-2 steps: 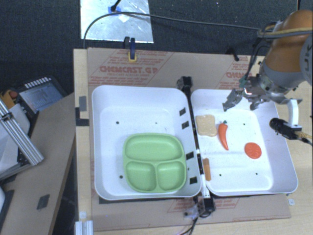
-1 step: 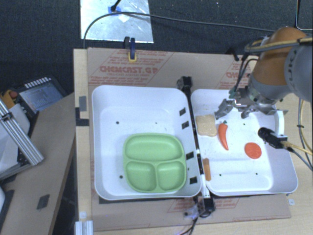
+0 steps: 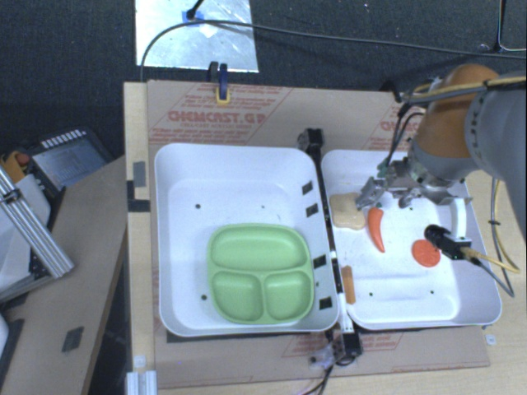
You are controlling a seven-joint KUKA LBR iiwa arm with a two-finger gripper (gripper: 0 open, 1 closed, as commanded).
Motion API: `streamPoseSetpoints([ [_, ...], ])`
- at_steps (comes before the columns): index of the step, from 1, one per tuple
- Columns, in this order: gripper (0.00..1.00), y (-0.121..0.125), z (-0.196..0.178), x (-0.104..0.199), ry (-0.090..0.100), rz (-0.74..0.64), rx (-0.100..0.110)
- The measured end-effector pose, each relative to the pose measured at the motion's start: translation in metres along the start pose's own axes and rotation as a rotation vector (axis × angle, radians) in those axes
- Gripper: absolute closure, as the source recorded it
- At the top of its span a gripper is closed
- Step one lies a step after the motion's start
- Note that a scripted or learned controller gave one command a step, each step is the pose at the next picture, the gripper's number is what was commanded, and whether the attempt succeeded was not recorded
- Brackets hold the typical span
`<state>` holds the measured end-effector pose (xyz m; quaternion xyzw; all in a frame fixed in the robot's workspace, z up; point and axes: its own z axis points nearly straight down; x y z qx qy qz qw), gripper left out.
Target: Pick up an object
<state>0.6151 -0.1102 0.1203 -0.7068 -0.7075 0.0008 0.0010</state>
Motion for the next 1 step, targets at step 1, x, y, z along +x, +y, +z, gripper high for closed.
streamPoseSetpoints([
  [1,1.00,0.0019,-0.0138,-0.0003,-0.002,-0.001,-0.007],
])
